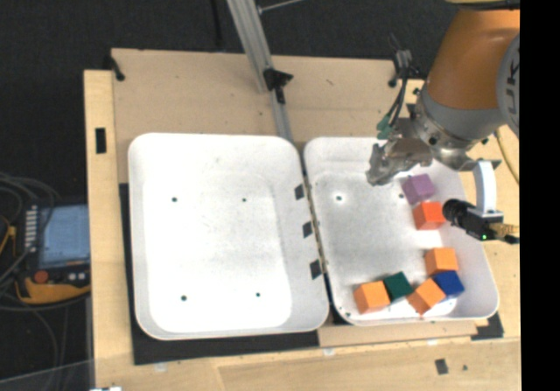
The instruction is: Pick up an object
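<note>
The desk [201, 92] carries two white bins. The left bin [214, 232] lies beside the right bin [350, 223], where the blocks sit. The arm [468, 57] hangs over the right bin's far edge, its gripper [385, 166] just beside a purple block [418, 185]; I cannot tell how the jaws stand. An orange block [427, 214] lies near it. Judged step: approach. Next, line up over one block and descend.

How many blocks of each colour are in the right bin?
Orange blocks: 4
Purple block: 1
Green block: 1
Blue block: 1
Total: 7
</note>
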Robot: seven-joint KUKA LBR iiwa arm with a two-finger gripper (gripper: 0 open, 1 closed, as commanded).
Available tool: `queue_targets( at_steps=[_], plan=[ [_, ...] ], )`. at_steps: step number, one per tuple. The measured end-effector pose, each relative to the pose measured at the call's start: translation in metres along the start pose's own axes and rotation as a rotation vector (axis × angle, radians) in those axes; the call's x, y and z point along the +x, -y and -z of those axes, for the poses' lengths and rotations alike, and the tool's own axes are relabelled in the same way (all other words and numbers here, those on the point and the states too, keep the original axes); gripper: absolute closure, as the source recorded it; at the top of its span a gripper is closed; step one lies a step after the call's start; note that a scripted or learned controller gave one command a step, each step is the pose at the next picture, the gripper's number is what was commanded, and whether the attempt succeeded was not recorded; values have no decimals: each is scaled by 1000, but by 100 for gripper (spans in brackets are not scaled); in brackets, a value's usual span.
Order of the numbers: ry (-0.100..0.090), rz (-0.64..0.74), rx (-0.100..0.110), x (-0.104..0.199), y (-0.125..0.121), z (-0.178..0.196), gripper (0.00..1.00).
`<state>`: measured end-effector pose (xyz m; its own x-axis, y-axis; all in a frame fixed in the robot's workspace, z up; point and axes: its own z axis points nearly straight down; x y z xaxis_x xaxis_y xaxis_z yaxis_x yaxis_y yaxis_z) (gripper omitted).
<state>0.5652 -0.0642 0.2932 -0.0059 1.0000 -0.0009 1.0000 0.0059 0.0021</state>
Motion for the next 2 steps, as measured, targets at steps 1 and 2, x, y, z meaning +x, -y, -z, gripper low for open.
queue_targets(
  at_steps=[1,2],
  plan=[
    [0,0,1,50,-22,-10,100],
    [0,0,-1,100,-42,-29,100]
  ],
)
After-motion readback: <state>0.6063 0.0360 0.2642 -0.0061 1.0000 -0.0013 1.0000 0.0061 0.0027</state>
